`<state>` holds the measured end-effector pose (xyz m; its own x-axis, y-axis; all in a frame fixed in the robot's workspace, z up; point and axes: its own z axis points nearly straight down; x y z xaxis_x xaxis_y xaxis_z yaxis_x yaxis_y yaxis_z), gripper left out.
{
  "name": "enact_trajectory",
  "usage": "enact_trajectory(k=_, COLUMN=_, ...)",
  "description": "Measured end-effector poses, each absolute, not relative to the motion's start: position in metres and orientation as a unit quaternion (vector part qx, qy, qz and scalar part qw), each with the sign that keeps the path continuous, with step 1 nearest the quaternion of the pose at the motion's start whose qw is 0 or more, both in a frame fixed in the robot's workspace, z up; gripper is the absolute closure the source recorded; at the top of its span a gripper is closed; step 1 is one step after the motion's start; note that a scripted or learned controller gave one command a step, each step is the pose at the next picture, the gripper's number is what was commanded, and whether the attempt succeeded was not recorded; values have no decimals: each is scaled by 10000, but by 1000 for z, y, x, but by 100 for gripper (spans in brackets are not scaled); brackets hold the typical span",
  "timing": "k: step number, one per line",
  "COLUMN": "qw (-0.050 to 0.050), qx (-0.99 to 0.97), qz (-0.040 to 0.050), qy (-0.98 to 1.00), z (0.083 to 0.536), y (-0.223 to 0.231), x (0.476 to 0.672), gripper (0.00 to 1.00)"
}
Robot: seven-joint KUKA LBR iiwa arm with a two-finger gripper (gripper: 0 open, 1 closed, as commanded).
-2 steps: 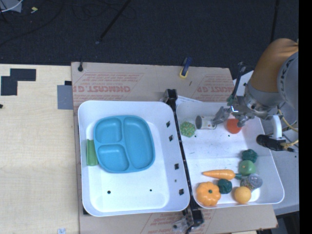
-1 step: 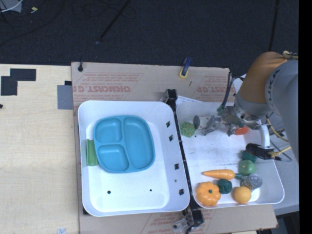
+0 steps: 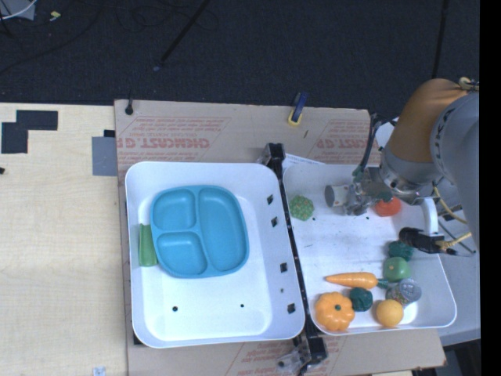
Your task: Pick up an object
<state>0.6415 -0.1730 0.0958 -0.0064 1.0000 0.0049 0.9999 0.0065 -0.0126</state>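
Observation:
My gripper [image 3: 354,199] hangs low over the upper part of the right bin [image 3: 313,249], reaching in from the right under the grey arm with its orange band [image 3: 423,120]. A small red object [image 3: 387,207] lies just to the right of the gripper, partly covered by the wrist; whether they touch is unclear. To the gripper's left sits a green bumpy ball [image 3: 301,207]. Along the bin's lower right lie a carrot [image 3: 351,280], an orange pumpkin [image 3: 335,312], a yellow lemon [image 3: 389,312], a green apple [image 3: 395,269] and a dark teal piece [image 3: 361,298].
The left bin [image 3: 149,304] holds a blue divided plate [image 3: 197,232] with a green block [image 3: 146,245] at its left edge. A grey knobbly object [image 3: 405,291] and a dark green piece [image 3: 401,250] crowd the right bin's right side. A black divider [image 3: 283,233] separates the bins.

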Motion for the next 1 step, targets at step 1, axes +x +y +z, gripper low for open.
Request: enact_trajectory(k=1, qw=-12, qx=-7067, qz=-7, qy=-7075, z=143, y=-180, x=648, gripper=100)
